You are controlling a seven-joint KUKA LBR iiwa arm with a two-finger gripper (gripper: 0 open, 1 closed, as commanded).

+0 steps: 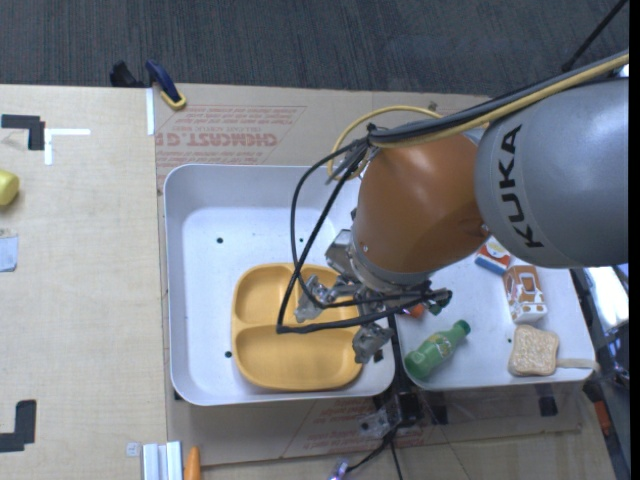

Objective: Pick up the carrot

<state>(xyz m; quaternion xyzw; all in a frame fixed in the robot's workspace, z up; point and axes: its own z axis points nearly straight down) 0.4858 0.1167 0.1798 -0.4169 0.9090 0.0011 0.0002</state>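
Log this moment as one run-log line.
arm: over left bin | gripper: above yellow divided tray | right bin: green bottle, toast | carrot: not identified | grasp: none seen

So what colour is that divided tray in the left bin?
Yellow-orange. The divided tray shows best in the camera view from above.

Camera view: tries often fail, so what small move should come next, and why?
Probably raise the claw a little. It hangs low over the yellow plate's right end, and the orange band covers much beneath it. A small reddish bit peeks out above the green bottle; I cannot tell whether it is the carrot until more is uncovered.
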